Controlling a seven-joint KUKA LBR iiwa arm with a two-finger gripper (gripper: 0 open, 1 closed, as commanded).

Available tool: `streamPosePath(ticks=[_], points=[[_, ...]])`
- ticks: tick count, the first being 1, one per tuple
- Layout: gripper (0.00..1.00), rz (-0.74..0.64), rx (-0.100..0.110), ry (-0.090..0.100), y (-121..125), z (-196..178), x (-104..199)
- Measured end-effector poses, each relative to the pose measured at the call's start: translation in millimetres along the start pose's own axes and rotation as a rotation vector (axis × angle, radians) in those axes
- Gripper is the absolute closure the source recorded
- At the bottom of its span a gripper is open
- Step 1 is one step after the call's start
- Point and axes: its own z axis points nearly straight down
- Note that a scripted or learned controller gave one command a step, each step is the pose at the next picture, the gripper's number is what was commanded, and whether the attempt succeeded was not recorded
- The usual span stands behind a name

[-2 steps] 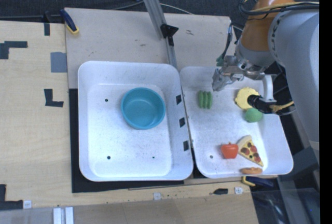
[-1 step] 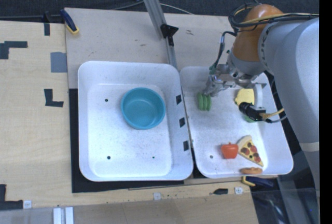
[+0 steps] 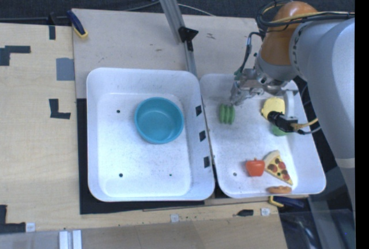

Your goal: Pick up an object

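My gripper [image 3: 238, 94] hangs over the back left part of the right bin [image 3: 305, 184], reaching in under the orange wrist band. Just in front of it and slightly to the left, a small green ribbed object [image 3: 226, 114] lies on the bin floor, apart from the gripper. A yellow object [image 3: 273, 107] lies to the gripper's right, partly behind the arm's black cable. Near the bin's front sit a red tomato-like piece [image 3: 255, 168], a pizza slice [image 3: 278, 167] and a brownish piece [image 3: 279, 189] at the front rim.
The left bin [image 3: 104, 178] holds a blue bowl [image 3: 159, 120]. A grey metal pole [image 3: 173, 6] slants down to the divide between the bins. A small green thing [image 3: 280, 131] lies under the cable.
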Motion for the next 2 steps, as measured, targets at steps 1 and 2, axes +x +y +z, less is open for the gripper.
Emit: streamPosePath(ticks=[1, 2], points=[[1.0, 0.002, 0.003, 0.001, 7.6, -60.8, 1.8], [1.0, 0.002, 0.004, 0.001, 8.8, -113.0, 1.9]])
